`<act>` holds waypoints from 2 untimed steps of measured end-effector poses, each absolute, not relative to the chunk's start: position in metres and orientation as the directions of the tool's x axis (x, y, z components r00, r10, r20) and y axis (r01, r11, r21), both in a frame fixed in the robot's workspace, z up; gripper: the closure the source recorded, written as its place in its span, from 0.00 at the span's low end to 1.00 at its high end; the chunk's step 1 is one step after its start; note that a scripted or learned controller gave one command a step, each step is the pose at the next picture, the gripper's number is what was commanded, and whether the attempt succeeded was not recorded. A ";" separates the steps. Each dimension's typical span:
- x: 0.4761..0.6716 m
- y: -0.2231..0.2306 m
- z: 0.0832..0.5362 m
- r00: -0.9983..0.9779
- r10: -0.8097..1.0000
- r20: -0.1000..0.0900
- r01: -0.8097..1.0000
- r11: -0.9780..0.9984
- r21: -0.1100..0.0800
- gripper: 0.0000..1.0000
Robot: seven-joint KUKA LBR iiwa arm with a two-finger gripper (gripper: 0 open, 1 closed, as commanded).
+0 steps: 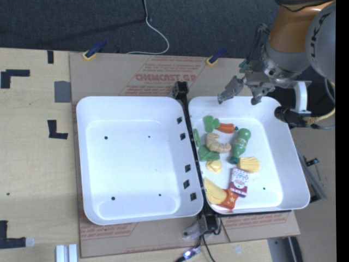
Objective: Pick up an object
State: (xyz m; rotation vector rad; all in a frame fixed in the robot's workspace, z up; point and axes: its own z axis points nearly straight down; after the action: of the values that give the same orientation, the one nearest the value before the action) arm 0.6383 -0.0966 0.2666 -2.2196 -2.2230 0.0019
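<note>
We see the grey arm (305,26), with its orange band above the wrist, entering from the upper right and angling down toward the far edge of the right bin (283,162). Its gripper (241,96) hangs above that bin's far rim with the two fingers spread wide and nothing between them; one fingertip (223,98) points toward the bin's far left corner, the other (256,99) lies nearer the far middle of the rim.

The objects lie below and in front of the gripper, clustered along the right bin's left half and apart from the fingers. We note a green piece (210,123) touching an orange carrot-like toy (226,127), a tan curved piece (217,143), a green bottle (239,144) lying tilted, a yellow ridged piece (248,164), a red and white packet (238,180) and a yellow banana-like toy (215,190) at the near left corner. Several small items overlap, so their exact identities are perhaps uncertain.

The left bin (131,157) stands beside the right one, their inner walls touching. Both rest on a cardboard sheet (158,78) laid over the wooden counter (32,162). A dark backdrop (71,12) closes the scene, crossed by a thin cable (152,23).
</note>
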 end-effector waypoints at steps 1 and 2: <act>0.639 -0.096 0.276 -0.003 1.000 -0.001 1.000 0.003 -0.001 1.00; 0.652 -0.028 0.485 -0.008 1.000 0.000 1.000 0.008 0.019 1.00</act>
State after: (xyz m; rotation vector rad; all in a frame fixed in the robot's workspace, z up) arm 0.6519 -0.0275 0.4848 -2.2218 -2.2400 -0.0213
